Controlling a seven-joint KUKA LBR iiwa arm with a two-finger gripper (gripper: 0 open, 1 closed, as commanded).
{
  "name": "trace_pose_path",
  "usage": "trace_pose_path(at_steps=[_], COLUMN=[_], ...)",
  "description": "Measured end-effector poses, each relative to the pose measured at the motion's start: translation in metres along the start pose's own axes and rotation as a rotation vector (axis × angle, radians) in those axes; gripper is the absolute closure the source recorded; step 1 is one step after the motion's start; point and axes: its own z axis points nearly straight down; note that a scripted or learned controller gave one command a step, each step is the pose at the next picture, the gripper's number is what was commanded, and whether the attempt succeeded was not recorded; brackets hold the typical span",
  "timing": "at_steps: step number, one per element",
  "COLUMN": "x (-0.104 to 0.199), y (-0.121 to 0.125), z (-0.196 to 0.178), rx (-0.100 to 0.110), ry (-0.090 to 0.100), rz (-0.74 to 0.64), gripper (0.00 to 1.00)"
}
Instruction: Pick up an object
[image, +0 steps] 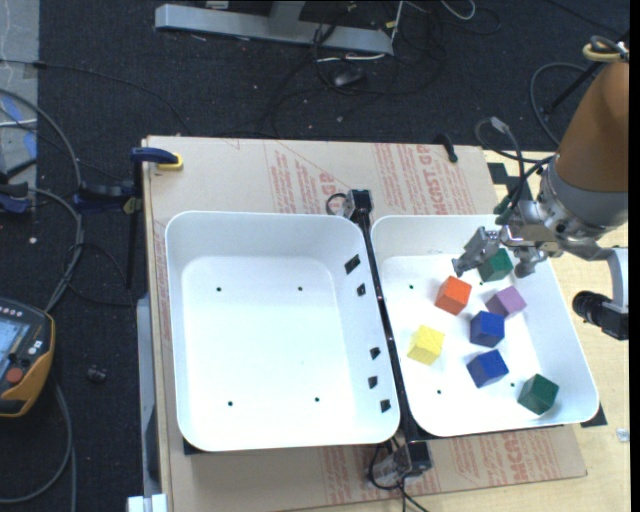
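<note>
The arm (592, 140) is seen entering from the 3 o'clock side of the view, its orange band at the upper right and its grey wrist angled down and toward 9 o'clock over the right bin (575, 345). The gripper (490, 255) is held low over the far part of that bin, at about 1 o'clock from the bin's middle. A green cube (496, 266) is seen right at the fingertips, partly covered by them. Whether the fingers are apart, together or clamped on that cube cannot be told, and it cannot be told whether the cube is lifted or resting on the floor.

5 more cubes are spread over the right bin. An orange cube (453, 295) lies just beside the gripper, at 7 o'clock from it. A purple cube (506, 300) lies at 5 o'clock from the gripper, with a blue cube (487, 327) touching or nearly touching it below. A second blue cube (487, 367) lies nearer the front wall, a yellow cube (426, 344) at 9 o'clock from it, and a second green cube (538, 393) in the bin's 5 o'clock corner.

The left bin (185, 300) sits alongside, at 9 o'clock.
</note>
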Motion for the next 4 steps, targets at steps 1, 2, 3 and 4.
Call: trace_pose_path(at_steps=[1, 2, 3, 4], x=[-0.031, -0.083, -0.086, -0.086], y=[0.015, 0.041, 0.049, 0.049], z=[0.144, 0.178, 0.179, 0.179], rx=[0.013, -0.010, -0.012, -0.012], ry=[0.002, -0.001, -0.002, -0.002], rz=[0.002, -0.003, -0.002, -0.002], gripper=[0.00, 0.00, 0.00, 0.00])
